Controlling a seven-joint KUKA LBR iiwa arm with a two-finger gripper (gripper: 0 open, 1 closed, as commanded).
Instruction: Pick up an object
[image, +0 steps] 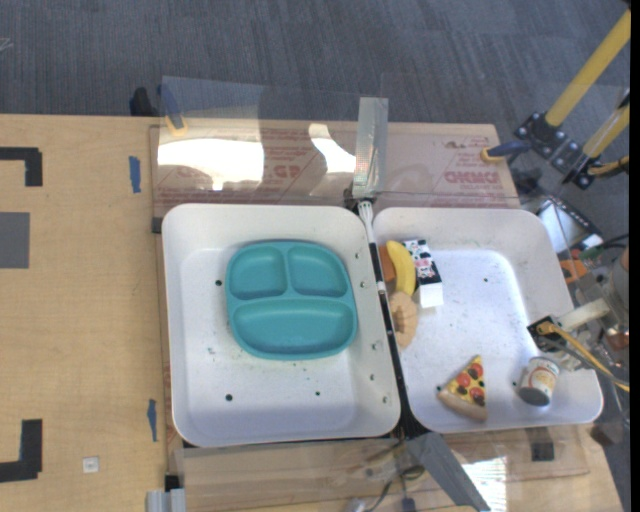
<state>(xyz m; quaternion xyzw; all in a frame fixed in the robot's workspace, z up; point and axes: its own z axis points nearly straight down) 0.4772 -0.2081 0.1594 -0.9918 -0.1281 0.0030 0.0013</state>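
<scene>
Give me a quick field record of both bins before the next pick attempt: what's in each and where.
left bin: holds a teal divided plate, roughly centred, lying flat
right bin: holds four item groups
near divider, upper: yellow banana beside a small black-and-white box
near divider, below banana: tan, bread-like piece, identity unclear
front centre: toy pizza slice, apart from the others
front right corner: small can lying tilted
pick note: pizza slice looks least crowded, likely easiest

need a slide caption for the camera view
Teal tray in the left bin; banana, pizza slice and can in the right bin.
</scene>
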